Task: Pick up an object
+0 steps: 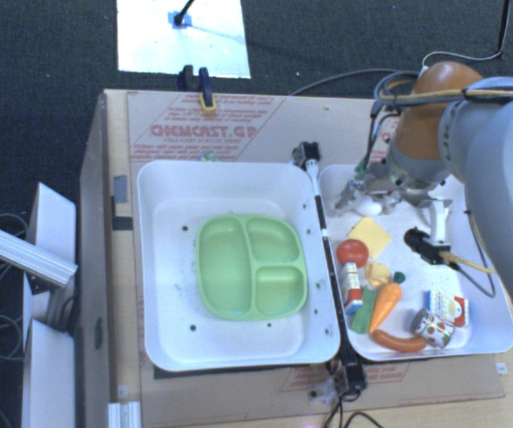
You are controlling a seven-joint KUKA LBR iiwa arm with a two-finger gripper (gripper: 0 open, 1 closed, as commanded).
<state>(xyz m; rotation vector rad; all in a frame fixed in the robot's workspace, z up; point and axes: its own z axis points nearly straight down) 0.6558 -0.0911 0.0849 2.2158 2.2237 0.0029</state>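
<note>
My gripper (366,196) is low over the far left corner of the right bin (497,324). A small white rounded object (369,208) lies right under it, touching or nearly so. I cannot tell if it is held. In front of it lie a yellow cheese slice (369,236), a red tomato (352,251), a small bottle with a red label (352,285), an orange carrot (384,305), an orange sausage (399,341) and a red-and-white can (436,319).
The left bin (171,194) holds a green divided plate (250,267). A black divider bar (323,239) runs between the two bins. The grey arm (497,176) covers the right bin's far right side.
</note>
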